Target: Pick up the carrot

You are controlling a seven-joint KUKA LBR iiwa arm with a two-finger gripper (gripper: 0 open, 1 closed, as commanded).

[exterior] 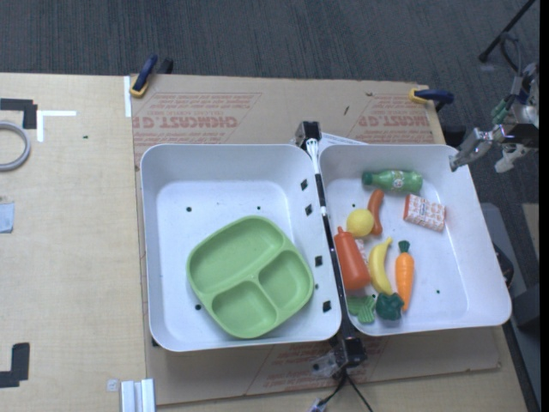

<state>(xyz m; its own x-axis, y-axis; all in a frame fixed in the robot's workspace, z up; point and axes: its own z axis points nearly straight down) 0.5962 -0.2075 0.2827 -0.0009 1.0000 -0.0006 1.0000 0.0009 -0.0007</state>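
The carrot (404, 275) is orange with a green top. It lies lengthwise in the right bin (467, 256), near that bin's front, between a banana (380, 264) and bare white floor. My gripper (482, 142) hangs at the far right, above the bin's back right corner and well away from the carrot. It is small and blurred there, and nothing shows in it.
The right bin also holds a red bottle (350, 261), a lemon (360, 221), a slim orange-red piece (375, 207), a green bottle (392, 179), a red-and-white packet (425, 212) and broccoli (389, 305). A green divided plate (250, 275) lies in the left bin (171, 230).
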